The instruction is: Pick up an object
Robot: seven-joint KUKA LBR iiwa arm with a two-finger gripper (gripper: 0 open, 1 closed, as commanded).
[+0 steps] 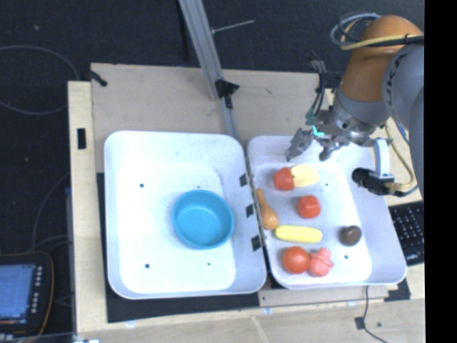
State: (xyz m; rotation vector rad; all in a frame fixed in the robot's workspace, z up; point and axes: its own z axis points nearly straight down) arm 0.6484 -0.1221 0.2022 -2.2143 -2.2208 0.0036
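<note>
My gripper [312,148] hangs open over the far edge of the right bin [378,263], its two fingers spread with nothing between them. Just below it lie a red tomato [283,179] and a pale yellow piece [305,176], touching each other. Further down the bin sit another red tomato [308,206], an orange carrot [267,212] along the left wall, a yellow banana [298,234], a brown round thing [349,235], a larger red tomato [295,260] and a pink item [321,262].
The left bin [128,263] holds a blue bowl [203,219]. A grey metal post [203,45] slants up from between the bins. A black fitting [371,181] sits at the right bin's right rim.
</note>
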